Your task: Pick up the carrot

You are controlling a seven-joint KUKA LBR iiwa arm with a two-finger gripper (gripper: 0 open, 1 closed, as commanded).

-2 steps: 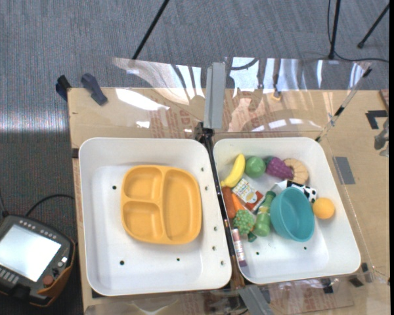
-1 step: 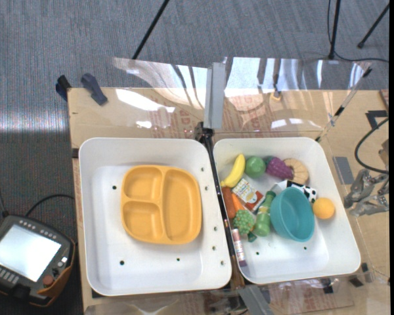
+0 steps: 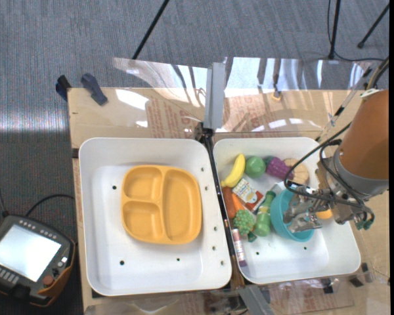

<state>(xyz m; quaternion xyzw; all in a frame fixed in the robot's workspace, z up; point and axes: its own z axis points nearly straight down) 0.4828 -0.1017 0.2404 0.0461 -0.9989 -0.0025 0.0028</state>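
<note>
I see the gripper (image 3: 306, 216) over the teal bowl (image 3: 290, 223); finger state unclear; the carrot (image 3: 230, 203) lies apart near the bin's left wall

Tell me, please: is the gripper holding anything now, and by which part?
It cannot be told. The gripper is over the teal bowl; the carrot lies apart, by the bin's left wall.

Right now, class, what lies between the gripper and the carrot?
In the camera view, the teal bowl, a green bottle and broccoli lie between the gripper and the carrot.
</note>
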